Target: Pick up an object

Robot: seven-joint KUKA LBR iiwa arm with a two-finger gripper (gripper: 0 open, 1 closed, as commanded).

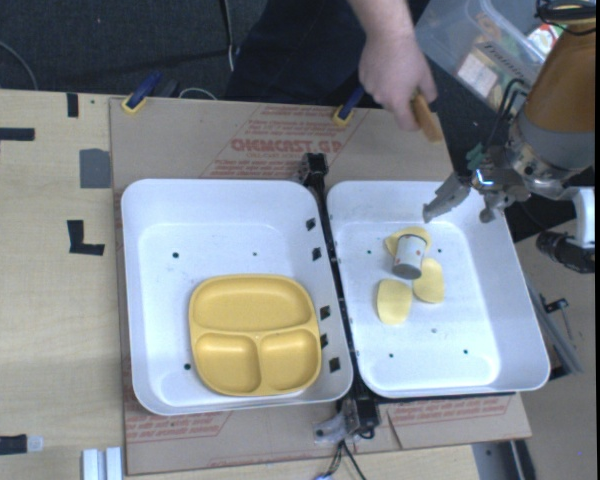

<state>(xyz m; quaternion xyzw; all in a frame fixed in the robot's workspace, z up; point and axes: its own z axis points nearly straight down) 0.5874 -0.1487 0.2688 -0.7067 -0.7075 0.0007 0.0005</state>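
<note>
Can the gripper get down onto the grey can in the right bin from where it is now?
Probably yes. The gripper hangs just up-right of the can with nothing between them, though yellow pieces crowd the can's lower side.

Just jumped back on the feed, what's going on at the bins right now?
The gripper hangs over the back right part of the right bin, with nothing between its fingers. Below it in that bin lie a small grey cylinder and some yellow pieces. The left bin holds a yellow divided tray. A person's hand reaches in behind the bins, holding something orange.
</note>
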